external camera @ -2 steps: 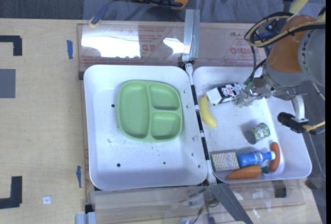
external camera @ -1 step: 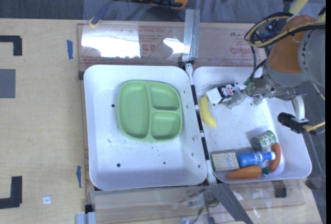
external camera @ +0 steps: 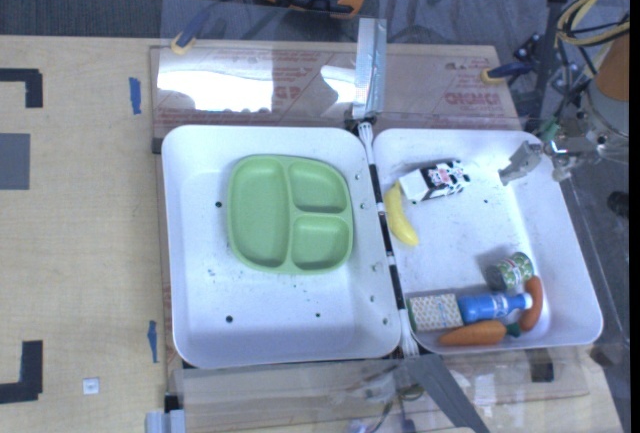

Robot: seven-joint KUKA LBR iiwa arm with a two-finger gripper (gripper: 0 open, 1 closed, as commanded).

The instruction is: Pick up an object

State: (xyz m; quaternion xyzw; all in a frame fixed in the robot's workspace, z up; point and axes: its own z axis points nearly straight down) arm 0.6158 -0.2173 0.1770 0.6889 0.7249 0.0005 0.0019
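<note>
Camera view: arm mostly cut off at rt edge; gripper [external camera: 524,161] hangs over the right bin [external camera: 560,221] near its far rt corner, too small to make out, can't tell its state. Banana [external camera: 401,214], carrot [external camera: 472,333], blue bottle [external camera: 488,307], can [external camera: 511,271] lie in that bin.

Green divided plate [external camera: 291,213] in the white left bin [external camera: 190,251]; white right bin [external camera: 560,251] has a yellow banana [external camera: 401,217], black-and-white cow-patterned carton [external camera: 438,180], blue bottle [external camera: 490,307], orange carrot [external camera: 473,333], green-labelled can [external camera: 511,271]; tan desk [external camera: 80,221]
</note>
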